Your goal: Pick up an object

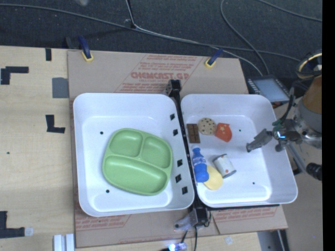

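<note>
The right bin holds several small objects. A round speckled cookie lies next to a brown bar and a red-orange piece. Lower down, a blue bottle touches a yellow piece, and a small white can lies beside them. My gripper hangs over the right side of this bin, right of the can and the red-orange piece. It is open, with nothing between its fingers.
The left bin holds a green divided plate. A black divider runs between the two bins. The arm comes in over the right bin's right rim. Cables cross the dark floor behind the bench.
</note>
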Action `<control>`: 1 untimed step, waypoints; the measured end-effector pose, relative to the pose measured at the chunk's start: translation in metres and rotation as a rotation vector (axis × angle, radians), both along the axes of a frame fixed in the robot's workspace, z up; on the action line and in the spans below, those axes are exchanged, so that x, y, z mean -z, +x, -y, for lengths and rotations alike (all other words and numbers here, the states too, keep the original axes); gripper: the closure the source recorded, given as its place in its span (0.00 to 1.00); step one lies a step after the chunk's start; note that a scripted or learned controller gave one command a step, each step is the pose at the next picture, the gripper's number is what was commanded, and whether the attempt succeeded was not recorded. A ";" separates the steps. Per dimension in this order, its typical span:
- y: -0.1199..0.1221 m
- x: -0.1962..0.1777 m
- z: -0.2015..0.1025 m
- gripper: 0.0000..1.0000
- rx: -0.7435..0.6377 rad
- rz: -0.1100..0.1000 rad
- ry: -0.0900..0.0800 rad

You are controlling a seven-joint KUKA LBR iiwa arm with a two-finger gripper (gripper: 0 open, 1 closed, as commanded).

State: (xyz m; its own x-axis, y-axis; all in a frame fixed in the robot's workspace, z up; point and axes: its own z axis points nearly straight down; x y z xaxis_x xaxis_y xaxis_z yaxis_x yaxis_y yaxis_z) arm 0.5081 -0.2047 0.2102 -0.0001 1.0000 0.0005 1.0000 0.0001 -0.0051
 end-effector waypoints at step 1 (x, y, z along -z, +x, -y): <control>-0.003 0.064 0.001 0.00 0.000 -0.002 0.001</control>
State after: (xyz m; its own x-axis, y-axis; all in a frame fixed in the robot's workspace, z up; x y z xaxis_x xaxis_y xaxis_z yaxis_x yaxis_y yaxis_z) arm 0.5047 -0.2054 0.1458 -0.0003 1.0000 0.0019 1.0000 0.0003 -0.0074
